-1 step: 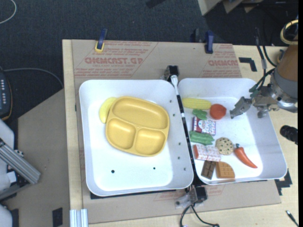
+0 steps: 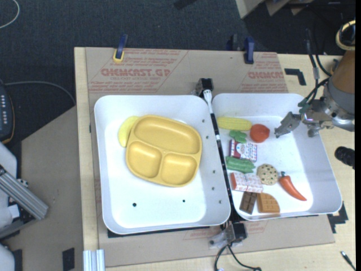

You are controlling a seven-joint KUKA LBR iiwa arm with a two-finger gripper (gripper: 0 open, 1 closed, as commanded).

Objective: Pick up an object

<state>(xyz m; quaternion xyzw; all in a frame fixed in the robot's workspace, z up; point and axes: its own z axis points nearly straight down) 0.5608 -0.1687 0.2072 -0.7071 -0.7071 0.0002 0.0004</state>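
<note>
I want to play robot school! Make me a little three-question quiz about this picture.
1. True or false: the yellow tray sits in the left bin.
2. What round red food lies closest to the gripper? A) tomato B) cookie C) corn
3. Fill in: the orange-red pepper lies in the ___ bin.

Key: 1 true. 2 A, the tomato. 3 right.

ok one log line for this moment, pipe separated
pincer above right bin, holding nothing | nearest: tomato | yellow tray in left bin | pick not done
</note>
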